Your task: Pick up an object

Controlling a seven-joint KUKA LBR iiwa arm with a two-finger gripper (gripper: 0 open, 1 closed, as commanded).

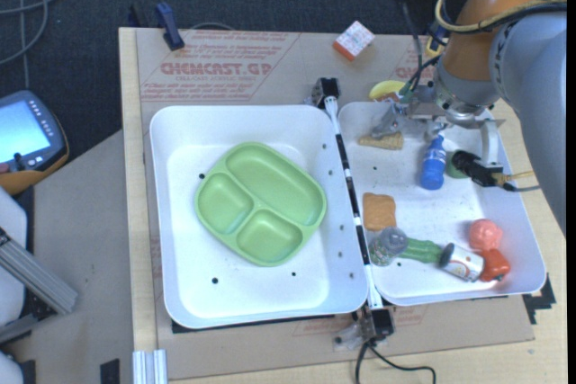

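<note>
My gripper (394, 120) hangs low over the back left corner of the right bin (531, 279). Just below it a flat tan piece (382, 140) lies on the bin floor, touching or nearly touching it. A blue bottle (433, 165) lies to the gripper's right. Nearer the front are a tan square cracker (379, 212), a grey and green tool (409, 248), a pink ball (486, 234) and an orange and white piece (477, 265).
A green divided plate (261, 202) lies in the left bin (171, 283). On the bench behind the bins sit a yellow object (386, 89), a small coloured cube (354, 40) and a blue clip (167, 24). A black clamp (325, 90) sits on the bins' shared rim.
</note>
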